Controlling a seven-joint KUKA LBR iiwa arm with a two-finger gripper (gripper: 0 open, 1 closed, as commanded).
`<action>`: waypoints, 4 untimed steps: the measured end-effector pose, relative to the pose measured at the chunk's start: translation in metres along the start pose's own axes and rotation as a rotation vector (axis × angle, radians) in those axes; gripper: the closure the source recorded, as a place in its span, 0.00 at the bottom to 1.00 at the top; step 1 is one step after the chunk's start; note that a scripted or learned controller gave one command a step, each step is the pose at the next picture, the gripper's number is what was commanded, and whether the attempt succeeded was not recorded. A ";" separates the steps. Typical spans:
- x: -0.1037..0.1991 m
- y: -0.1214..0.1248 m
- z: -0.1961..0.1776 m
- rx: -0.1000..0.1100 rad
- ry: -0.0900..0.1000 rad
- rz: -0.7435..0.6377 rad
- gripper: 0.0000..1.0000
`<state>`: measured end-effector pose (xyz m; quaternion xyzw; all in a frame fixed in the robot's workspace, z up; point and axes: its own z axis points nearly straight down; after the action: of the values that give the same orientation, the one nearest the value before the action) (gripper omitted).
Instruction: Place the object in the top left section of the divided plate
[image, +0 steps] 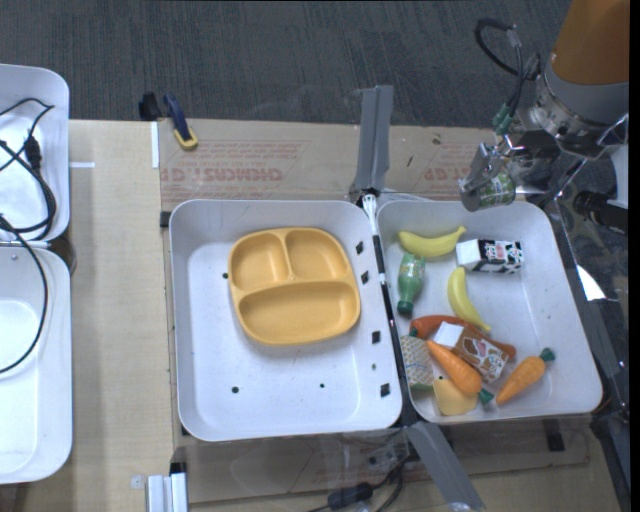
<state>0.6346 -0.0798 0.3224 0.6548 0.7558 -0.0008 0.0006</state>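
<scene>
A yellow divided plate (295, 285) lies in the left white bin (200, 380); its top left section (260, 262) holds nothing. My gripper (489, 182) hangs over the far rim of the right bin (570, 300), well to the right of the plate. A small greenish shape (492, 193) shows at its tip, and I cannot tell whether that is a held thing. Below it in the right bin lie two bananas (432, 241) (462, 298), a green bottle (409, 283), a small milk carton (491, 255) and two carrots (455, 368) (524, 376).
A grey divider post (374, 140) rises between the bins at the back. A snack packet (480, 350) and a yellow item (452, 399) lie among the carrots. White trays with black cables (25, 170) sit at the far left.
</scene>
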 end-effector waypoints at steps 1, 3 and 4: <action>-0.064 -0.004 0.020 0.001 0.001 -0.170 1.00; 0.038 -0.007 0.073 0.002 0.001 -0.288 1.00; 0.092 -0.034 0.083 0.001 0.001 -0.338 1.00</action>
<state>0.5880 0.0058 0.2396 0.5182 0.8552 -0.0008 -0.0003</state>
